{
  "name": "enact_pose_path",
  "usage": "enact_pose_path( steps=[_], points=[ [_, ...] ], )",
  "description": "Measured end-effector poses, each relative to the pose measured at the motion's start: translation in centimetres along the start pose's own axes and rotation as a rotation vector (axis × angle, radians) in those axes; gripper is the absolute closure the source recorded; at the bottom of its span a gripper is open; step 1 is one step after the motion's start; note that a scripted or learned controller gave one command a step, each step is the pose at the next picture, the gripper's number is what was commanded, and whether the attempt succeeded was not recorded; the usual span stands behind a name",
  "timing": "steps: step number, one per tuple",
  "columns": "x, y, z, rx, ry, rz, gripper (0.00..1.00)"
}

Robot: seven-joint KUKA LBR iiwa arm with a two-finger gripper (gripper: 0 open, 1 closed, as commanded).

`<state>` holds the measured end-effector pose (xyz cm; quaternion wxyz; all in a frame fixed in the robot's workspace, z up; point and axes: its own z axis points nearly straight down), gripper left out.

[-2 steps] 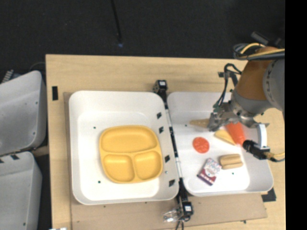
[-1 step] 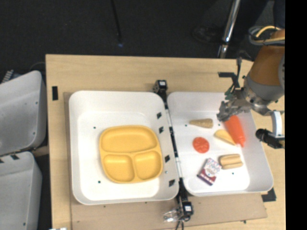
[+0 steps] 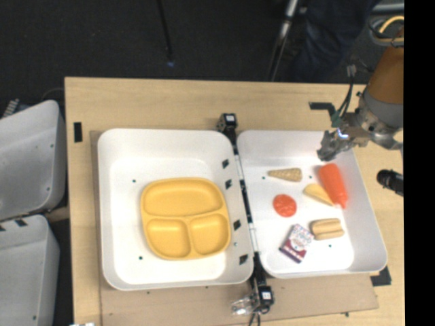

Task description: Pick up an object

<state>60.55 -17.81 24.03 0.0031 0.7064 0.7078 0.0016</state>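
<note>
We're looking down on the wooden counter [image 3: 81, 107], where two shallow white bins sit side by side. In the left bin [image 3: 122, 263] we have a yellow divided tray [image 3: 185, 217], three compartments showing, lying flat near the middle. Over in the right bin [image 3: 360, 250] the objects are spread out: an ice-cream cone [image 3: 285, 174] lies on its side toward the far part, a round red piece [image 3: 285, 205] sits just below it, and a pale yellow wedge [image 3: 317, 194] rests right against an orange carrot-like piece [image 3: 334, 183], the two touching. Nearer to us we spot a hot dog bun [image 3: 326, 229], and just beside it, to the left, a small purple-and-white packet [image 3: 296, 243]. Now the arm [image 3: 387, 90] comes in from the right, its orange band up high, and the gripper [image 3: 330, 147] hangs over the far right corner of the right bin, directly above the top end of the orange piece. We can't tell whether it touches that piece, and the view is too small and dark there for us to say how the gripper is set; we see nothing clearly held in it. Every object lies on the bin floor.
</note>
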Motion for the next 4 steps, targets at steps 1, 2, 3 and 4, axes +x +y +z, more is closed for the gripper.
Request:
enact_pose_path(
  steps=[1, 2, 3, 4],
  points=[
    [5.7, -1.7, 0.2, 0.006, 0.002, -0.004, 1.0],
    [11.0, -2.2, 1.1, 0.007, 0.003, -0.004, 1.0],
    [16.0, -3.5, 1.9, 0.008, 0.003, -0.004, 1.0],
    [21.9, -4.9, 2.1, 0.008, 0.003, -0.006, 1.0]
  ],
)
